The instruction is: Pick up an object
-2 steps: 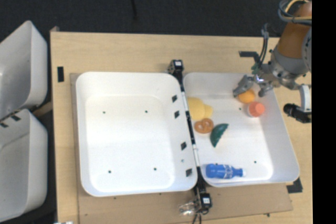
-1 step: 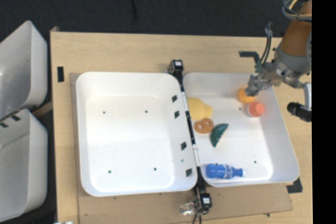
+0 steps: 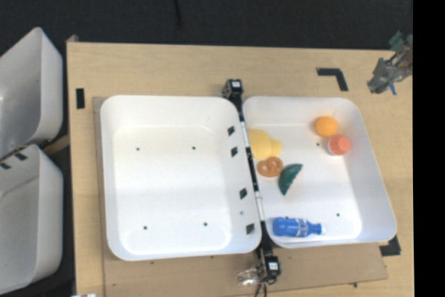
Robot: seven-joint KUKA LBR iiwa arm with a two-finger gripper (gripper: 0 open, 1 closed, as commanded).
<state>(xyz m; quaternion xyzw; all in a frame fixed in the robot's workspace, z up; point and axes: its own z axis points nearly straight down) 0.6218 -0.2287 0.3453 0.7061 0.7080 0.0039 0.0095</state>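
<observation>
- Gripper [image 3: 391, 71] hangs at the bench's far right edge, outside the right bin [image 3: 368, 170]; whether it is open or closed cannot be told.
- Nearest it inside the bin: orange ball [image 3: 325, 126], red piece [image 3: 339, 145].
- Farther off: yellow object [image 3: 261, 145], blue bottle [image 3: 295, 227] along the near wall.

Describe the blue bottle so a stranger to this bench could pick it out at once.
Start at the right-hand shallow white bin of the pair. Follow its near edge, closest to the camera, toward the divider between the bins. There lies the small blue plastic bottle on its side, the sole blue thing, apart from the dark green wedge above it.
</observation>
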